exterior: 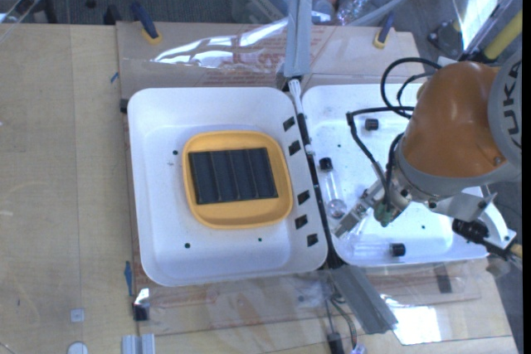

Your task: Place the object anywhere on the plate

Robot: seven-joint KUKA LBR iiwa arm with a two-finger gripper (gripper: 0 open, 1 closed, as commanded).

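Gripper [375, 211] is low in the right bin [348, 108], near its front-left corner, under the orange band of the arm [452, 124]. The wrist blocks the tip, so I can't tell how far open it is or whether it has anything. I treat it as empty until I see otherwise. Just left of it, near the bin wall, lies a small clear item [334, 207]. A second clear piece [365, 248] lies just in front, by the bin's front edge. They're too transparent to identify, and my guess is the object is one of these, so it's in the right bin, not on the plate. The plate [238, 215] is yellow with a dark slatted insert [232, 176]. It sits mid left bin [158, 178], well apart from the gripper, across the raised rims [300, 170] where the bins meet. To do the pick well, I'd centre over the item before closing, since clear plastic near a wall probably slips. Then lift and confirm the hold, clear the rims, and watch the black cable [365, 141]. Release low over the insert.
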